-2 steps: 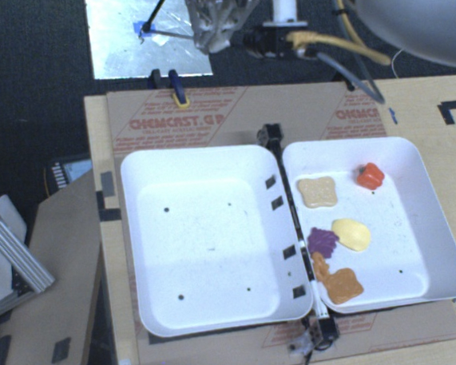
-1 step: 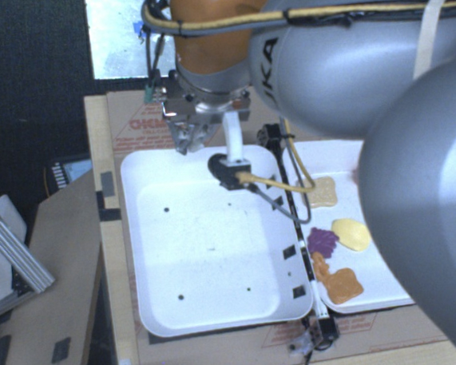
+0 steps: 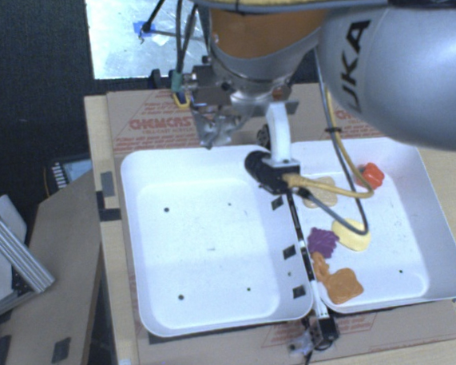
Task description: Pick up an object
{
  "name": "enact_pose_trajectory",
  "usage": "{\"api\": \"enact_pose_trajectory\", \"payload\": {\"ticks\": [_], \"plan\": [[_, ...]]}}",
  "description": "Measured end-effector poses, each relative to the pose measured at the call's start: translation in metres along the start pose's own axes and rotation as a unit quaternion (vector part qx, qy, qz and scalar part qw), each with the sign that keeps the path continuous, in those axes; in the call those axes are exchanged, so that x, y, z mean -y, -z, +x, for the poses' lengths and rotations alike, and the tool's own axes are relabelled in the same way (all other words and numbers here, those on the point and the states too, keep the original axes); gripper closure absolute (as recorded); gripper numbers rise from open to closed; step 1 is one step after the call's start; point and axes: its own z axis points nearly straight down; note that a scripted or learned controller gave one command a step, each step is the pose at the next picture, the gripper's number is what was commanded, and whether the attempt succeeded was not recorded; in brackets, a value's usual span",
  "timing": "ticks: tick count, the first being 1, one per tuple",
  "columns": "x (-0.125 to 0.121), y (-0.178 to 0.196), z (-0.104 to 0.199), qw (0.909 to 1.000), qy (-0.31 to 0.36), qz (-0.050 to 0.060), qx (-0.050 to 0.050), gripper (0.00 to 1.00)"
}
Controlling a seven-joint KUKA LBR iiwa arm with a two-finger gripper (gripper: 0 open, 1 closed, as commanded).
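My gripper (image 3: 211,129) hangs over the far rim of the left bin (image 3: 148,225), near that bin's far right corner. I see nothing in it. The objects lie in the right bin (image 3: 424,223): an orange-red piece (image 3: 372,175) at the far side, a pale beige piece (image 3: 324,194) close to the divider, a yellow piece (image 3: 352,237), a purple piece (image 3: 323,241) and a tan-orange piece (image 3: 343,285) toward the near edge. All of them are well to the right of and nearer than the gripper.
The big grey arm covers the upper right of the view and part of the right bin's far side. A yellow cable loops down over the right bin. A cardboard sheet (image 3: 154,120) lies under both bins. Metal framing (image 3: 9,247) stands at the left.
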Motion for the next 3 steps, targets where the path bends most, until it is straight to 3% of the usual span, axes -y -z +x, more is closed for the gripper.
{"api": "enact_pose_trajectory", "payload": {"ticks": [1,2,3], "plan": [[-0.014,0.139,-0.034,1.0,-0.003,-0.006,0.0,1.0],[-0.03,0.13,0.019,1.0,0.001,0.001,0.001,1.0],[-0.05,0.129,0.016,1.0,-0.001,0.002,0.002,1.0]]}}
